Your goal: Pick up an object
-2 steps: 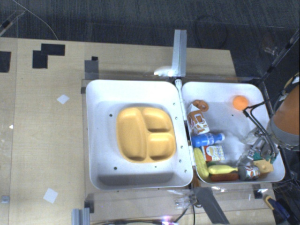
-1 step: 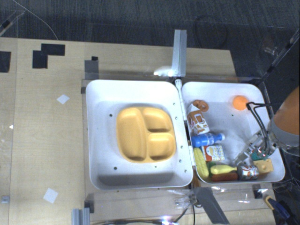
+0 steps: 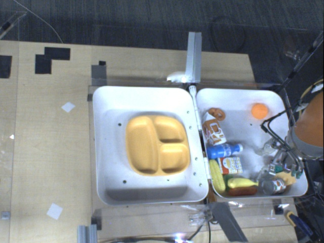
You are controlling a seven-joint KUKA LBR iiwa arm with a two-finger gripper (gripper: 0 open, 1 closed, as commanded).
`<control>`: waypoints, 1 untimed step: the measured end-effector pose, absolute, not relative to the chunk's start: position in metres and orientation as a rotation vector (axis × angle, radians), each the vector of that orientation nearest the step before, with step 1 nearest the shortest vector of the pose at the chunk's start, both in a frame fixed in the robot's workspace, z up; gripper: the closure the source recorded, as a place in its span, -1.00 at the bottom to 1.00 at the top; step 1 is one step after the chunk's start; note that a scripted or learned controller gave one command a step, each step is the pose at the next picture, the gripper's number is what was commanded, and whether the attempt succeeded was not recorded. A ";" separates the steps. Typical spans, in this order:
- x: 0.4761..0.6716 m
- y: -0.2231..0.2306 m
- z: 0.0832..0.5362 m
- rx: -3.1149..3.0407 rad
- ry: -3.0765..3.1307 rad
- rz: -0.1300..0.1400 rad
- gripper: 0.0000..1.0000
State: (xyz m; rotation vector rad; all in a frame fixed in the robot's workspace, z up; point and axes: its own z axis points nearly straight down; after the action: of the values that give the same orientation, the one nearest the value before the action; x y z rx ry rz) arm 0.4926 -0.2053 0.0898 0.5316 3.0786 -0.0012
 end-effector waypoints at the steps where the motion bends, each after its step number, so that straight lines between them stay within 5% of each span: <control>1: 0.491 -0.207 0.089 1.036 2.951 0.000 -1.00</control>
State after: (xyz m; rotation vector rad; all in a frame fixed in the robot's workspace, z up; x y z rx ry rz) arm 0.4910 -0.2068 0.0895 1.0359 2.9507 -0.0002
